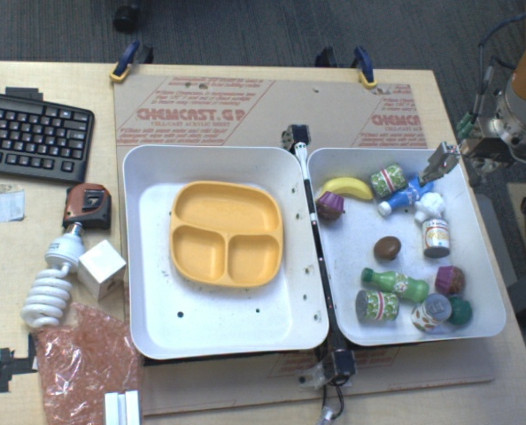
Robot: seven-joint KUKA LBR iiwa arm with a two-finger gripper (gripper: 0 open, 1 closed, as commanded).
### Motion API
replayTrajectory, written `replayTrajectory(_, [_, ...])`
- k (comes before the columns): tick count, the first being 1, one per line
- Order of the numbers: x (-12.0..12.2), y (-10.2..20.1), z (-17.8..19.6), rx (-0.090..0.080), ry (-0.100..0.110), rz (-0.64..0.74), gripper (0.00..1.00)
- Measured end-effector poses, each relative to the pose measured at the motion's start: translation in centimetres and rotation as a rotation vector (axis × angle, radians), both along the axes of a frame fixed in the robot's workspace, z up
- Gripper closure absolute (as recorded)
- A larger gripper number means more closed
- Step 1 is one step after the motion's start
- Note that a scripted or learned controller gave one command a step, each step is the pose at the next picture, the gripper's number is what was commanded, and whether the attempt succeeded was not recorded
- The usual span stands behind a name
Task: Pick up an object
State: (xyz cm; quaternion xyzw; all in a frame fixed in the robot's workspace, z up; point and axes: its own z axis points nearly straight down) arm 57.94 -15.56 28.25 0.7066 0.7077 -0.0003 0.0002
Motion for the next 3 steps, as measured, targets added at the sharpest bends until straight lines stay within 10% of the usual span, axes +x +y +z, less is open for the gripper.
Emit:
replayTrajectory(1, [0.3, -1.4, -17.7, 0.0, -0.002, -0.001, 0.0])
replayTrajectory(2, [-4.7, -2.2, -19.0, 0.001, -0.001, -0.003, 0.0])
replayTrajectory(3, [-4.6, -2.2, -18.0, 0.0, -0.003, -0.004, 1.0])
